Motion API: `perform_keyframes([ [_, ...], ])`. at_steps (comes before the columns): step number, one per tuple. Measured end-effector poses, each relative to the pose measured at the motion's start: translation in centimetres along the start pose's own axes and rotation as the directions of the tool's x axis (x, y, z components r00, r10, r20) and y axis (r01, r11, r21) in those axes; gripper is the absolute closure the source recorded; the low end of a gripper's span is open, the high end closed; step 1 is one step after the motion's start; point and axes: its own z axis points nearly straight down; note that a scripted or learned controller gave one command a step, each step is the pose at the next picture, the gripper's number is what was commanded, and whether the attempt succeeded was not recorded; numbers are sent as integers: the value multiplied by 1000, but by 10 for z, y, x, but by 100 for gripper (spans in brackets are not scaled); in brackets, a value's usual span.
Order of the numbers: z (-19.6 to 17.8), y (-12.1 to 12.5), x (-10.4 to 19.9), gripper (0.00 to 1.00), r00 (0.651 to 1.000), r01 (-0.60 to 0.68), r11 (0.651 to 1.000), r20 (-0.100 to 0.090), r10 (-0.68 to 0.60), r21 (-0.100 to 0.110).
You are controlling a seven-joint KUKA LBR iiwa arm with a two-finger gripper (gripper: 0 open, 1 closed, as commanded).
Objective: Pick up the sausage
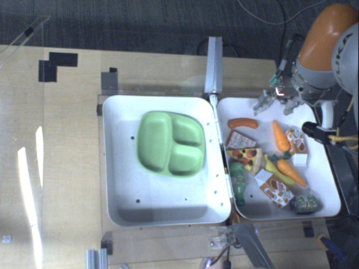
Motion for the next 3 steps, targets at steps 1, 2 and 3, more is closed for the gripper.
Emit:
perform_keyframes([
  [1, 83, 15, 13, 0, 1000, -24, 1000, 2, 24, -20],
  [2, 88, 24, 13, 0, 1000, 15, 1000, 2, -15, -28],
  [3, 88, 23, 18, 0, 999, 39, 999, 9, -39, -29],
])
